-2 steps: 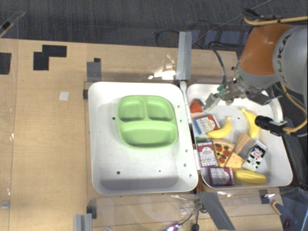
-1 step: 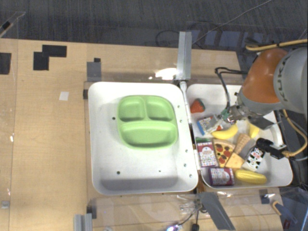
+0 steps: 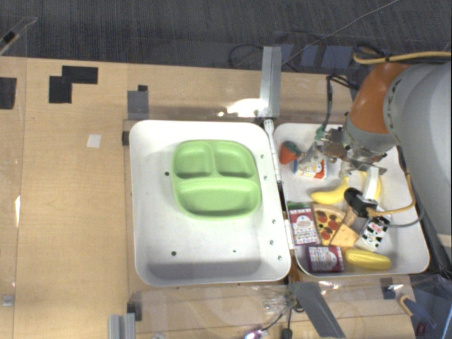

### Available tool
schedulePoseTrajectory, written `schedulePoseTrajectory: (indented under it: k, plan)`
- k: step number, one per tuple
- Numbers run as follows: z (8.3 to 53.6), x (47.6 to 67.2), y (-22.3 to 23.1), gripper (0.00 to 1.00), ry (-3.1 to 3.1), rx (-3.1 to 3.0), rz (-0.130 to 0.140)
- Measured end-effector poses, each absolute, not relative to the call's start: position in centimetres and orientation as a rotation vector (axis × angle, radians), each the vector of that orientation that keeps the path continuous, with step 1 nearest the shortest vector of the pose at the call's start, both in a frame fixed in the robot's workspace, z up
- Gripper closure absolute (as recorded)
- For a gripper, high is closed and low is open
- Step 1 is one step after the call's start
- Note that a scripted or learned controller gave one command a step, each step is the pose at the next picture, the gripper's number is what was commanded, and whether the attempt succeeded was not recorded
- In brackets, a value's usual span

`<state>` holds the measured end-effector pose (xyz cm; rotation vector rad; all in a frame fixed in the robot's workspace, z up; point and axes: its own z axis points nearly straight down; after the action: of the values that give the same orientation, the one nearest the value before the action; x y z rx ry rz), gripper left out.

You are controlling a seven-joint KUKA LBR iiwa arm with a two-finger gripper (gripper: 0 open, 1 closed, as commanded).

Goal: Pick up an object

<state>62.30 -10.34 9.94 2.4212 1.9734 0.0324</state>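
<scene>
**Gripper over the crowded right bin, nothing seen in its hold**

The grey arm [image 3: 420, 111] comes in from the right edge of the frame, its orange band [image 3: 369, 104] at the upper right. The gripper [image 3: 328, 148] sits over the upper part of the right bin [image 3: 424, 251]. From this angle I cannot tell whether it is parted or closed, and no object is visibly caught in it.

Just below and left of the gripper is a small white carton [image 3: 312, 167], with a red-orange toy [image 3: 289, 152] beside it near the bin's upper left corner. Below them lies a banana [image 3: 330, 195]. A pizza slice toy [image 3: 328, 224] is in the middle of the bin, next to a red-and-white card [image 3: 303, 227] along the left wall. At the bottom a dark maroon packet [image 3: 325, 258] lies beside a yellow corn-like piece [image 3: 367, 260], and a black-and-white spotted item [image 3: 375, 233] is just above that piece.

The left bin [image 3: 152, 210] holds a green divided tray [image 3: 214, 177], lying flat in its upper middle, well apart from the gripper.
</scene>
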Motion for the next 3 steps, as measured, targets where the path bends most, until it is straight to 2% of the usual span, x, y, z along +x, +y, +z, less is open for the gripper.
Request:
schedulePoseTrajectory:
  k: [1, 2, 3]
  plan:
    - [18.6, 60.2, -5.4, 0.00, 1.935, 2.471, 0.005]
    - [10.4, 60.7, -10.7, 0.00, 1.917, 2.466, 0.025]
    - [14.2, 61.2, -10.8, 0.00, 1.913, 2.488, 0.005]
